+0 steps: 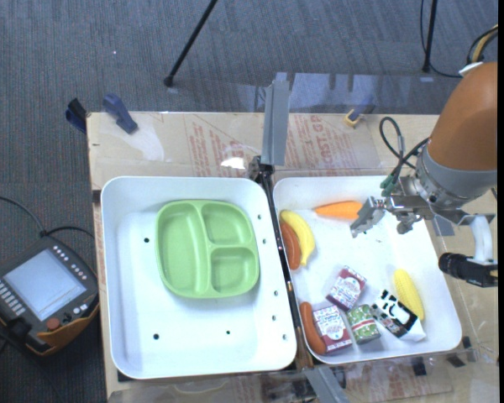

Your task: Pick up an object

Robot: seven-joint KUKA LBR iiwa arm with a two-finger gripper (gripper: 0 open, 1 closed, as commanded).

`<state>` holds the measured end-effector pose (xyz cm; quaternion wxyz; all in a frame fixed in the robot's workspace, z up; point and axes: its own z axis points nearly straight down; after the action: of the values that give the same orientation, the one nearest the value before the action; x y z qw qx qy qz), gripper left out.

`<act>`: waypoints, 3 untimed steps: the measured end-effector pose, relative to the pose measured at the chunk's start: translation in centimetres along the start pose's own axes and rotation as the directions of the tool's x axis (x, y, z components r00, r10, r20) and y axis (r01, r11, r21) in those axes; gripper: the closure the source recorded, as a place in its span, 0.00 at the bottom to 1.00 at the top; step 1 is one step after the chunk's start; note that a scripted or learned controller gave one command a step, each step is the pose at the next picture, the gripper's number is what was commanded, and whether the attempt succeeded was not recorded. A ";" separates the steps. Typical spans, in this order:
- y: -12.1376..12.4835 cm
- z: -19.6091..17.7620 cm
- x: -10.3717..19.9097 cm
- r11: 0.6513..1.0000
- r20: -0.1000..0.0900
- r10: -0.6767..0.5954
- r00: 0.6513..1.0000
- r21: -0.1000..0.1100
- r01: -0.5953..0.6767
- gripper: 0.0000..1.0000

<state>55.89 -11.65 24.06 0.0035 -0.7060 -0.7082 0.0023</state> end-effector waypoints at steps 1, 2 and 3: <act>0.1 -1.3 -1.1 0.992 0.000 0.123 0.992 -0.001 -0.123 0.00; 2.2 2.2 -4.4 0.912 0.001 0.411 0.912 -0.001 -0.411 0.00; 4.8 15.6 -0.7 0.952 -0.001 0.305 0.952 -0.001 -0.305 0.00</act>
<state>60.56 -12.28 8.39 0.0027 -0.8068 -0.5907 0.0021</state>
